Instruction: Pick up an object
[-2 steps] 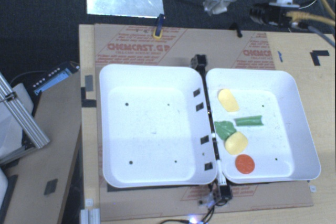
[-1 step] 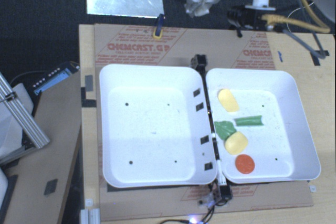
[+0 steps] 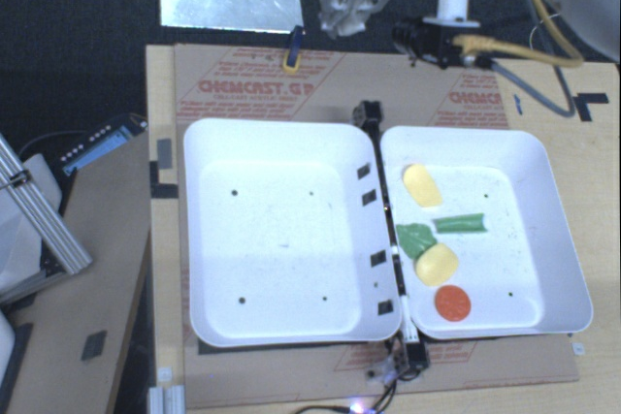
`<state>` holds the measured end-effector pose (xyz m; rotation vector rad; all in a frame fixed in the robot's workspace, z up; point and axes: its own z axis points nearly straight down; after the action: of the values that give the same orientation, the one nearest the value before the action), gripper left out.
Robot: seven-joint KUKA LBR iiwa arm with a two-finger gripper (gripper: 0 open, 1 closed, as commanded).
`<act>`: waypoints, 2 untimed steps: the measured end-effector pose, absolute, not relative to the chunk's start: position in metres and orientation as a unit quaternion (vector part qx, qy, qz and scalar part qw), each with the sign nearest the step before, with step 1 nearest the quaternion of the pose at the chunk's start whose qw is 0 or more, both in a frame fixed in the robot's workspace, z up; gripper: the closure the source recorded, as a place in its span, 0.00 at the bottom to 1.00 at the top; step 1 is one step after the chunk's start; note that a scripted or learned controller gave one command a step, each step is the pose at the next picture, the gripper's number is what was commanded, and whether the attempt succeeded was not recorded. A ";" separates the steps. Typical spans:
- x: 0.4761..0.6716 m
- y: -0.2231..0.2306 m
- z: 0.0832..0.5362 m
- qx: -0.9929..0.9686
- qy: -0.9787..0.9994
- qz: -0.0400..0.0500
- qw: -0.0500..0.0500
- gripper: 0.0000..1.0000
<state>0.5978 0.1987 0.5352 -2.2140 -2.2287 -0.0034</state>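
- While both white bins are being viewed from above, the gripper [image 3: 351,10] is being held high at the top of the frame, above the cardboard sheet [image 3: 262,87] behind the bins and well apart from every object.
- Whether the gripper is open or closed cannot be told; its tip is blurred, and nothing is being seen in its grasp.
- Five objects are being kept in the right bin [image 3: 558,238], all toward its left half.
- A pale yellow piece [image 3: 421,185] is lying nearest the back of that bin.
- A green stick [image 3: 459,224] is lying crosswise in front of it, just beside a green leafy piece [image 3: 414,238].
- A second yellow piece [image 3: 437,264] is being touched by that leafy piece at its upper left edge.
- A round orange-red piece [image 3: 452,303] is resting nearest the front, just beside the second yellow piece.
- The left bin [image 3: 209,208] is being shown beside the right one, the two being joined along a dark clipped seam.
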 end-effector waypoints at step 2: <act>0.585 0.234 0.535 -0.705 -0.709 -0.001 0.000 1.00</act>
<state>0.5849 0.2344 0.5353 -2.2155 -2.2269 -0.0026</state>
